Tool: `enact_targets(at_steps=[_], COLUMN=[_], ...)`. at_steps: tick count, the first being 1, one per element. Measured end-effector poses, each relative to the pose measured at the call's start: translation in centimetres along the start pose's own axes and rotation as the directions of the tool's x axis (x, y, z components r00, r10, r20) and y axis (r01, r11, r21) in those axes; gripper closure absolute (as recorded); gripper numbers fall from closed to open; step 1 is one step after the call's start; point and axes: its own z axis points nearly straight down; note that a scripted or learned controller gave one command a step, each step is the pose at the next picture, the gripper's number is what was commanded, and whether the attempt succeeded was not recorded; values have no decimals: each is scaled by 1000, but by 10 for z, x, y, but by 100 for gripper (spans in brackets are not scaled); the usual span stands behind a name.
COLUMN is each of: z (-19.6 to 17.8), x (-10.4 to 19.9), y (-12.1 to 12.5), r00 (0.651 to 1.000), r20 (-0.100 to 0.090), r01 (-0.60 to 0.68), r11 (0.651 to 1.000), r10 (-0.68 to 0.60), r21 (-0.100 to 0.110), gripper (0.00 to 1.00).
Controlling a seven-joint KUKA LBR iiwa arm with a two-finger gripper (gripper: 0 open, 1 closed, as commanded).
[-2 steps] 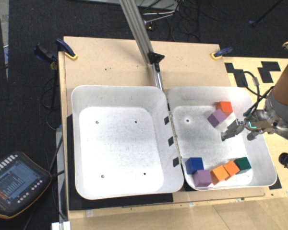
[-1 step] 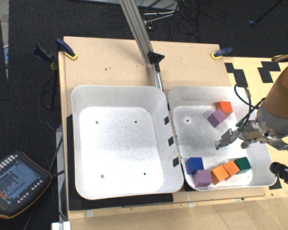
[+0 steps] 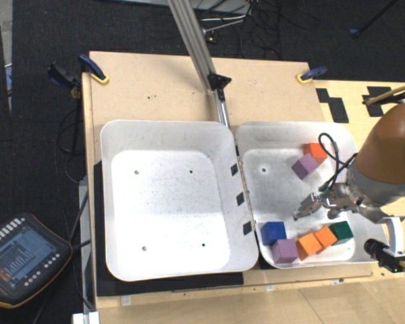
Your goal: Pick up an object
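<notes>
Just gripper [image 3: 302, 212] above orange block [image 3: 310, 242]

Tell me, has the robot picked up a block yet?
Not yet. The arm has reached into the right bin, and its end effector sits low over the bin floor with no block in it. The blue block, purple block, orange block and green block lie nearby. Grabbing and lifting one is what's left.
</notes>
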Motion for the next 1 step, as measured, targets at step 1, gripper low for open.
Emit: enact_targets(at_steps=[1], z=[46], x=[0], y=[0], r00=[1000], r20=[2], r01=[0], r11=[1000], r10=[0], r21=[-5], gripper=[0])
